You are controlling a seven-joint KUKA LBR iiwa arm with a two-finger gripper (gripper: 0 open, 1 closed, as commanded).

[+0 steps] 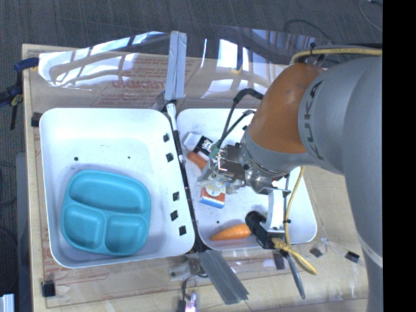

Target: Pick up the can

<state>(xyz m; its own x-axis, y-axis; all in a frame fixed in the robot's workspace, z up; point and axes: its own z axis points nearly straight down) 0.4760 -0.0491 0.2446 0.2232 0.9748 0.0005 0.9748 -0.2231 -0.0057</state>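
A wood-coloured bench (pixel 331 279) was observed from above at a slant, bearing two shallow white bins side by side. The left bin (pixel 97 135) was found to hold a teal divided tray (pixel 107 211), which lay well apart from the gripper, beyond the adjoining bin walls. The grey arm (pixel 338 109), with its orange band (pixel 286 109), was seen reaching in from the right over the right bin (pixel 208 122).

The gripper (pixel 220 174) was located over the left part of that bin, pointing downward. Whether it was apart or together could not be determined from this view. The can (pixel 212 198), a small item with a white, blue and red label, was noted directly beneath the gripper, resting on the bin floor. Contact between the two could not be confirmed.

An orange item (pixel 197 160) and a black-and-white item (pixel 205 145) were recorded just beside the gripper, toward the bin's far-left corner. A carrot (pixel 231 233) was recorded lying flat near the gripper, on its near side, apart from the can.
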